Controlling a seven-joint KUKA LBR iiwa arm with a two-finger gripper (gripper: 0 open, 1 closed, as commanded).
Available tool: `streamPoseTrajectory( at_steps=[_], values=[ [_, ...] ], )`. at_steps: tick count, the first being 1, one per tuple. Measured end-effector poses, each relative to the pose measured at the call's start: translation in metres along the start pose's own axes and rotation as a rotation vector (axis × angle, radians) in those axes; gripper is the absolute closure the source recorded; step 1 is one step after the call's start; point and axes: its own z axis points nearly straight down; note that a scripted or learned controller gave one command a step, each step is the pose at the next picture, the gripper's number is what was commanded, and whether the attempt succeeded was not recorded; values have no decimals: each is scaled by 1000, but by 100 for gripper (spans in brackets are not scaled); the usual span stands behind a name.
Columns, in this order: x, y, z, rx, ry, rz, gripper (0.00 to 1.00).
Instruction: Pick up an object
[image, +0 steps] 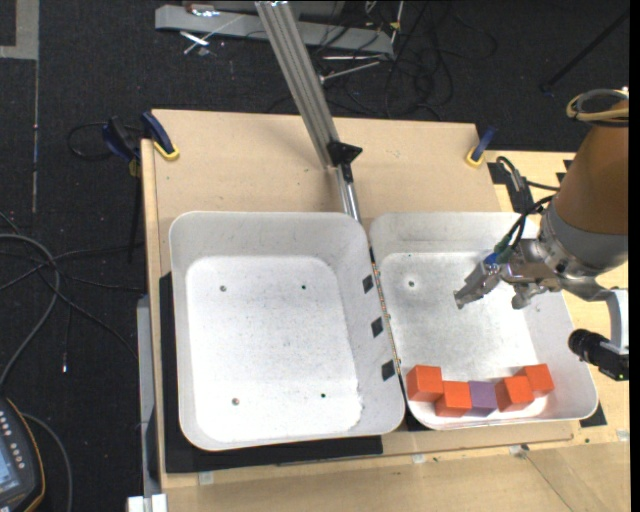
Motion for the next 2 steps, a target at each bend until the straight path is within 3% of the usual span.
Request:
streamPoseTrajectory(
  at_steps=[1,2],
  values=[
    [-65,26,-45,-6,-5,5,0],
    [-103,38,-45,-2,-4,4,0]
  ],
)
